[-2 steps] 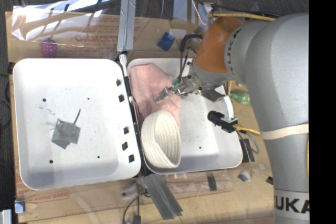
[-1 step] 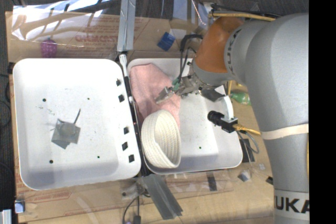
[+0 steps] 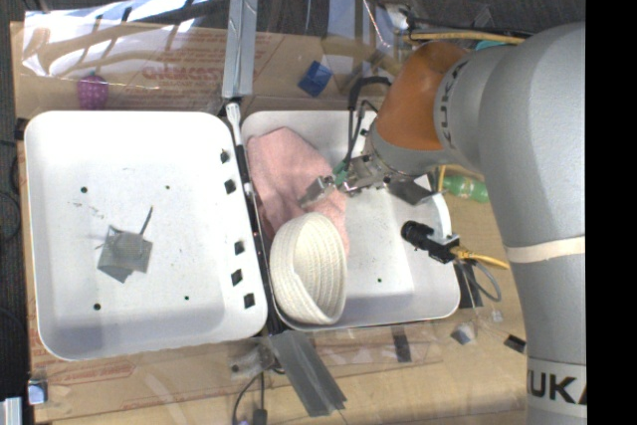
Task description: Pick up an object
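The gripper point(image 3: 333, 184) sits low in the right bin point(image 3: 438, 299), its tip touching the pink cloth point(image 3: 284, 169) at the cloth's right edge; whether it's apart or together can't be told from this angle, & no cloth is clearly seen clamped. The cloth lies crumpled along the bin's left wall, long axis running approx. top-to-bottom w/ a slight lean, upper end near the bin's top-left corner, lower end tucked behind the white rope basket point(image 3: 311, 269), which lies on its side w/ its mouth toward the bin's left wall. The left bin point(image 3: 60, 314) has a grey patch point(image 3: 124, 252) on its floor.
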`<state>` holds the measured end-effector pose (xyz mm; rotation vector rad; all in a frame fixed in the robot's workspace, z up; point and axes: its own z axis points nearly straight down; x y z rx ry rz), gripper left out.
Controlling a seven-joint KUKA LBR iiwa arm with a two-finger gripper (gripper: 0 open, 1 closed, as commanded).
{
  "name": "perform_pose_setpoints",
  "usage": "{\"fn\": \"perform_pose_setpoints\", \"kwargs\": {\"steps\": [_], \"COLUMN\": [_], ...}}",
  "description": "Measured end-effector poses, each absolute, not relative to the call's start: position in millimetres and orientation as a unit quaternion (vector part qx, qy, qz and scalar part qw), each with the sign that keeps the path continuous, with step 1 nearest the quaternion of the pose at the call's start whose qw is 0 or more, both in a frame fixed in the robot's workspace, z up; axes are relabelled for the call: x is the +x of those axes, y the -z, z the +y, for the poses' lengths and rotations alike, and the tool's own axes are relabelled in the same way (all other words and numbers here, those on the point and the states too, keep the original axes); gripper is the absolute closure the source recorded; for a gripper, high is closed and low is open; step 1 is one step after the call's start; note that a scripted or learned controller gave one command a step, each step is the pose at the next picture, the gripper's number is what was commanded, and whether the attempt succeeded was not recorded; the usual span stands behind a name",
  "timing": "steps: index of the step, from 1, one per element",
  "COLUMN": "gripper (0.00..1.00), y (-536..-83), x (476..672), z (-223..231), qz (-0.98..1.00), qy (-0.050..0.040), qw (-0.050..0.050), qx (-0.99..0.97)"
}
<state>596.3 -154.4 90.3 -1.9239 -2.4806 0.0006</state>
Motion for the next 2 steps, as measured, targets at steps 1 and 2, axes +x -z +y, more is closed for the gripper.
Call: {"fn": "perform_pose_setpoints", "kwargs": {"steps": [1, 2], "gripper": [1.0, 1.0], "y": [-98, -190], "x": [597.0, 649.5], "z": [-155, -86], "qz": [-0.792, -0.767], "qy": [-0.0009, -0.0013], "qw": [0.002, 0.001], "qx": [-0.611, -0.642]}}
